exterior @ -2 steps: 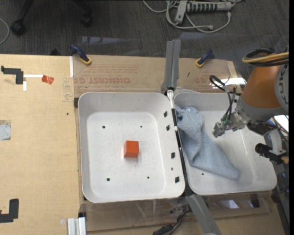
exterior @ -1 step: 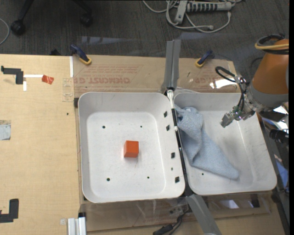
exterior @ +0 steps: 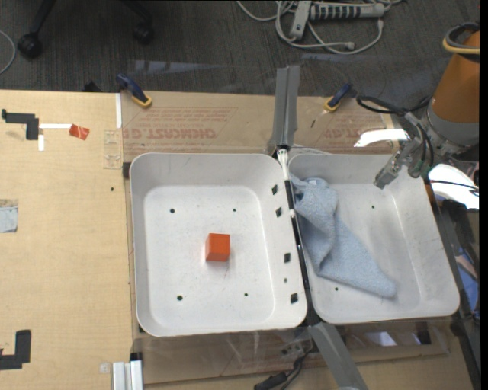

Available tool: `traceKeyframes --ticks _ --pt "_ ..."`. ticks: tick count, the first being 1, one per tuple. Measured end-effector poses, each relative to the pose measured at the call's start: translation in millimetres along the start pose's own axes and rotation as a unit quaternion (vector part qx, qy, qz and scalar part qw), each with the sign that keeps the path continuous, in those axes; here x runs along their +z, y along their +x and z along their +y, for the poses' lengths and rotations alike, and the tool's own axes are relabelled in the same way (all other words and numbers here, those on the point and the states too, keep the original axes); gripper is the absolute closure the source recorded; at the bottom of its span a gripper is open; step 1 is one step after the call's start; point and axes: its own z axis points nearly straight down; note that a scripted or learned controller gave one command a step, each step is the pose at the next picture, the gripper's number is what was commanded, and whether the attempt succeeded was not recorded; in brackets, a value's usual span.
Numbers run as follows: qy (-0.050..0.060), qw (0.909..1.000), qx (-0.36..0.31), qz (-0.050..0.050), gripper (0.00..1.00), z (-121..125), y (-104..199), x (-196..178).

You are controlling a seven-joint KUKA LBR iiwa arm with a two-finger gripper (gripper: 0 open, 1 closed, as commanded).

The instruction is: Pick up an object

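Note:
An orange-red cube [exterior: 218, 247] rests near the middle of the left bin [exterior: 152, 228]. A crumpled blue-grey cloth [exterior: 339, 240] lies in the right bin [exterior: 427, 251], draped from the dividing wall toward the bin's front. The gripper [exterior: 389, 174] hangs over the back right corner of the right bin, well to the right of the cloth's upper end and touching neither object. The arm with its orange band [exterior: 457, 84] comes in from the upper right. Nothing shows in the gripper.
A metal bar [exterior: 287, 107] runs back from between the bins over brown cardboard [exterior: 198, 126], held by two clamps [exterior: 134, 90]. A wooden board [exterior: 53, 228] with a small red item [exterior: 78, 132] lies left. Cables [exterior: 328, 23] trail on the floor behind.

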Motion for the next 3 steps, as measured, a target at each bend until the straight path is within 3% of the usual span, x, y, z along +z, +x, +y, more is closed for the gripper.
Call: traceKeyframes --ticks 1,2,3 --pt "-0.001 0.9797 -0.200 -0.001 1.00 -0.6 -26.6 -39.5" --pt "-0.001 0.9280 -0.373 0.000 1.00 -39.0 -27.4 -24.0" --pt "-0.001 0.8636 -0.504 -0.001 1.00 -21.1 -48.2 -19.9"
